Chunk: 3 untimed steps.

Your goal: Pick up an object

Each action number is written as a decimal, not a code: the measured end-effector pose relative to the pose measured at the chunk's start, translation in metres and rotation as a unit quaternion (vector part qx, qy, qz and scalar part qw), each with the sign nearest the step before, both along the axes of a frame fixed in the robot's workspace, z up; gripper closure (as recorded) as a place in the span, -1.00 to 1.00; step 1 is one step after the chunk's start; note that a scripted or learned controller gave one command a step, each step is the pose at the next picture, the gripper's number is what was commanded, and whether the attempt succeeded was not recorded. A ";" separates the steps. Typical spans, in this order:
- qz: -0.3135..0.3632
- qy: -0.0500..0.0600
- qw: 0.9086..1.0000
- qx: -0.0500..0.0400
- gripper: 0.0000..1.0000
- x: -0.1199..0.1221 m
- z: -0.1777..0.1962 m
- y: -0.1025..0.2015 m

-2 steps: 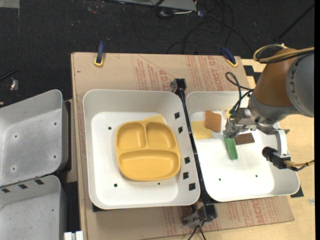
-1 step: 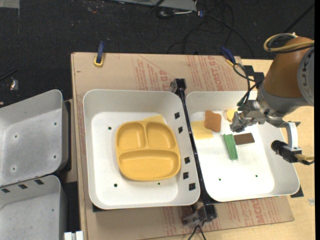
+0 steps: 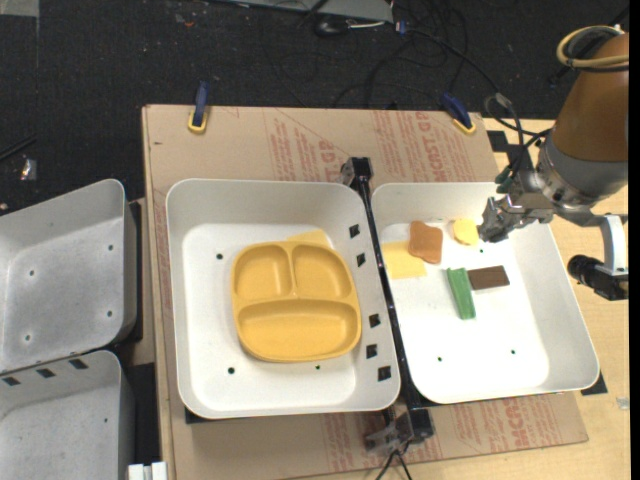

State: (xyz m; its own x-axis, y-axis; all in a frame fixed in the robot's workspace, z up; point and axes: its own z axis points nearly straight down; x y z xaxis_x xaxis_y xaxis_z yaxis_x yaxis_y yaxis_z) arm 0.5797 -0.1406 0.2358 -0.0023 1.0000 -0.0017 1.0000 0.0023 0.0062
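Left bin (image 3: 190,268) held a yellow divided tray (image 3: 296,303); right bin (image 3: 560,338) held a yellow slab (image 3: 402,263), green stick (image 3: 461,293), brown block (image 3: 488,278), orange piece (image 3: 426,241) and small yellow piece (image 3: 465,231). Gripper (image 3: 495,223) sat low just beside the small yellow piece; jaw opening and any grip could not be told

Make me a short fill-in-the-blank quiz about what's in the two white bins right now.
The yellow divided tray lies in the ___ bin.
The green stick lies right beside a small ___ block.
The gripper hovers over the ___ bin.

Missing words: left; brown; right
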 end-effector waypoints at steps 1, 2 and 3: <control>0.000 0.001 1.000 0.000 1.00 0.001 0.018 0.000; 0.002 0.004 1.000 0.001 1.00 -0.013 0.009 0.041; 0.003 0.004 1.000 0.002 1.00 -0.038 0.012 0.097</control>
